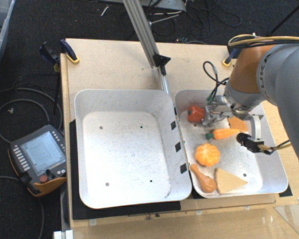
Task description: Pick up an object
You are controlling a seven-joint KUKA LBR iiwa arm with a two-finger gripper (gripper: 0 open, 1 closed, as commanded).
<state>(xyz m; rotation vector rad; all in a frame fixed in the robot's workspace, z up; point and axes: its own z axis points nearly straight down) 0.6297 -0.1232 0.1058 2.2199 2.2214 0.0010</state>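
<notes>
The claw (213, 117) hangs low in the right bin (274, 180), between the tomato (195, 114) at its 9 o'clock and the carrot (228, 133) at its 5 o'clock; I cannot tell how it is set or whether it holds anything. All the toys crowd this bin, probably so any descent meets something: pumpkin (208, 154), cheese (229, 181), drumstick (203, 179) toward 6 o'clock.

Two bins sitting side by side on bench (114, 63). All items lying in rt bin (269, 176): pepper (195, 113) at back, carrot (228, 133) in front of it, pumpkin (207, 154) nearer, drumstick (203, 178) and cheese wedge (230, 180) at front, wedge to rt.
</notes>
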